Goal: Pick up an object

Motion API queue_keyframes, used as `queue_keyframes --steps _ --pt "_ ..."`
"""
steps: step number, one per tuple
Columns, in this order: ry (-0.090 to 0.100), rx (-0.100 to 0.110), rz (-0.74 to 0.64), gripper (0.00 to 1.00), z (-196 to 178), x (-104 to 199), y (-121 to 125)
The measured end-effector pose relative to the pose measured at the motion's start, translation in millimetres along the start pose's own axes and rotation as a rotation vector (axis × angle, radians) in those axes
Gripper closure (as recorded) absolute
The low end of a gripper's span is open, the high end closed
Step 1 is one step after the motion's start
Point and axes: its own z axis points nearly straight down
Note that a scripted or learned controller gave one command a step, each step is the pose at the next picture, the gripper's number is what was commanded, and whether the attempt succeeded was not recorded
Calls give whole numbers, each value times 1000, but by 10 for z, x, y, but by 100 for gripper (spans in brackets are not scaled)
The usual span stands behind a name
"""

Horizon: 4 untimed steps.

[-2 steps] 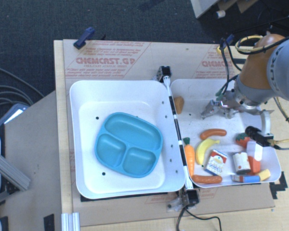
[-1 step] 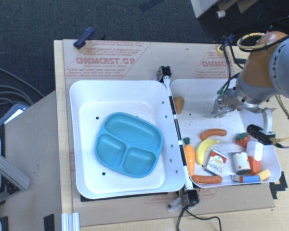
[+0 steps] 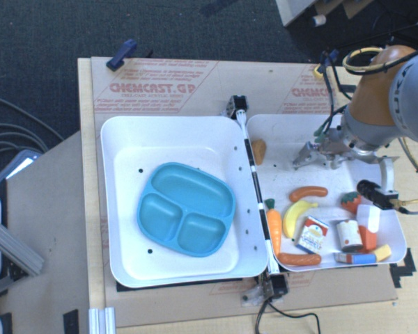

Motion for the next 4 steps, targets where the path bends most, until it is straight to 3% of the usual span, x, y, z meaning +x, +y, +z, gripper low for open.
queue_keyframes --steps 1,2,3,4 --pt "0 -2 0 100 -101 3 6" --pt "0 -1 0 0 -100 3 5" --pt "1 5 1 0 104 23 -578" --pt "2 3 2 100 3 26 -572"
